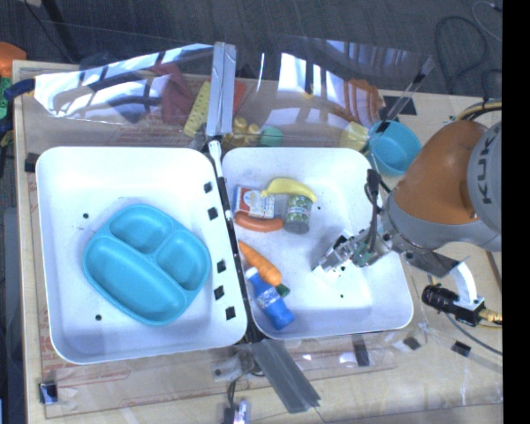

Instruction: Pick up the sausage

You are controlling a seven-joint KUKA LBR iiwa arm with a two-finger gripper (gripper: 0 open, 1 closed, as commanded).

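A bench is seen from above, bearing two white bins side by side on a clear sheet. The left bin is occupied by a blue divided plate. The right bin holds the smaller items. The arm, grey with an orange band, is extended in from the right over the right bin's right half. The gripper is positioned low above the bare bin floor, pointing left. Nothing is seen between its tips; whether it is released or clenched cannot be told. The sausage, a short reddish-orange cylinder, is lying flat in the upper left part of the right bin, well apart from the gripper. It is located just below a small carton and beside a green-lidded jar. A banana is placed above the jar. A carrot and a blue bottle are lying lower, near the divider.
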